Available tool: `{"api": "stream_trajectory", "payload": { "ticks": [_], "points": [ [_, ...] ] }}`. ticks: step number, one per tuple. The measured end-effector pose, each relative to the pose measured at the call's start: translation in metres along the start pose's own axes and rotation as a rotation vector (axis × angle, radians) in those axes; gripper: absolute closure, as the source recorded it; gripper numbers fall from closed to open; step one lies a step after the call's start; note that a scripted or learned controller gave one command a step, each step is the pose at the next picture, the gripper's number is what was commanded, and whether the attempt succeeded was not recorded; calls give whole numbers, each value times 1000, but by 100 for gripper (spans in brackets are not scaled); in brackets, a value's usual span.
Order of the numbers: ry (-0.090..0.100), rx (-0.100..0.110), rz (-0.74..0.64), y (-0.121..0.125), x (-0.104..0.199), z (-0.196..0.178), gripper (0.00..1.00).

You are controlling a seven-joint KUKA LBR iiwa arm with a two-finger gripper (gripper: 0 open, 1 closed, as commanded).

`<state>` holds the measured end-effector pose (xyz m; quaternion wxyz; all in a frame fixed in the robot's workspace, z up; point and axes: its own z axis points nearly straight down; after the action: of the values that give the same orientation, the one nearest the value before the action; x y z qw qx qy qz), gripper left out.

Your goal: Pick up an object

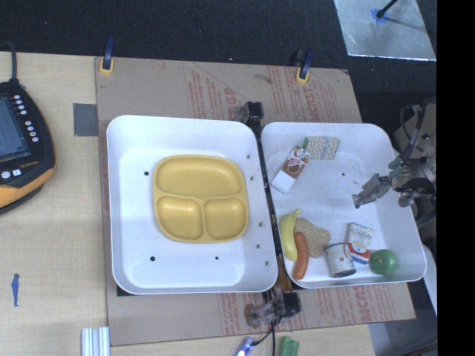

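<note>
The right white bin [349,176] holds the loose objects. A yellow banana [287,231], a red sausage [300,256] and a slice of bread [317,237] lie together at its near left. A small can [341,260], a little white carton [360,235] and a green ball-like fruit [384,262] sit along its near right. A patterned packet [322,147] and a small brown-and-white box [291,170] lie at the far left. My gripper [369,192] reaches in from the right over the bin's right half, above bare floor and apart from every object.
The left white bin [126,221] carries a yellow divided plate [200,198]. Both bins rest on a cardboard sheet [185,87] held by clamps. A black and orange teach pendant [18,143] lies on the bench at the far left.
</note>
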<state>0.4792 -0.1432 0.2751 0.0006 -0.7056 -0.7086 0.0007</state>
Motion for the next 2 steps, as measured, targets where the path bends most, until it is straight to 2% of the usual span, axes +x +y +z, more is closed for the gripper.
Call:
{"api": "stream_trajectory", "payload": {
  "ticks": [1, 2],
  "points": [
    [0, 2, -2, -3, 38, 118, 0],
    [-2, -3, -1, 38, 27, 182, 0]
  ]
}}
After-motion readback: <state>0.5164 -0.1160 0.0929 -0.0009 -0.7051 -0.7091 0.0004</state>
